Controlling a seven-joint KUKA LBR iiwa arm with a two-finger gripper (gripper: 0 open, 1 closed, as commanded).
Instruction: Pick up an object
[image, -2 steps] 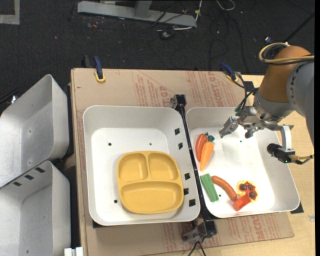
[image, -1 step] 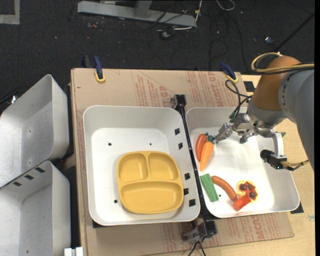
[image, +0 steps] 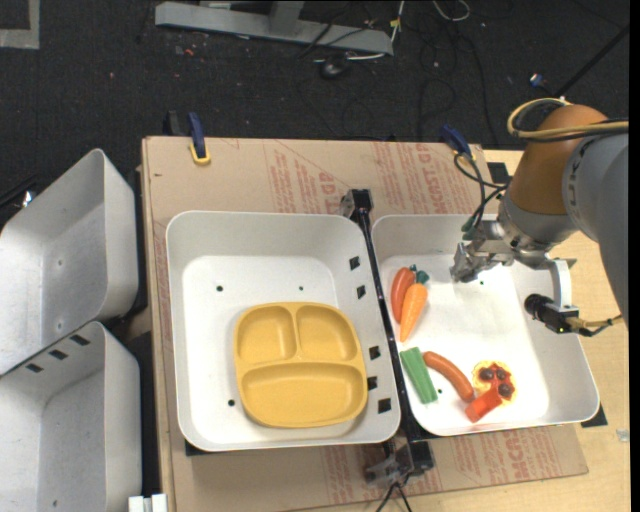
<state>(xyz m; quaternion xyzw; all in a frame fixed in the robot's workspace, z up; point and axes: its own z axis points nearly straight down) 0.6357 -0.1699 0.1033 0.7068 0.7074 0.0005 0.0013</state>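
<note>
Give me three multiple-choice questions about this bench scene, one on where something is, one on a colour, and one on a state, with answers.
1. Where is the divided plate?
A. in the left bin
B. in the right bin
C. on the cardboard

2. What colour is the plate?
A. white
B. yellow
C. green

3. How does the gripper stand?
A. clamped on the carrot
B. lifting the plate
C. over the right bin's far end, holding nothing visible

Answers:
1 A, the plate lies in the left bin.
2 B, it is yellow against white.
3 C, the carrot lies apart from the gripper in the right bin.
</note>
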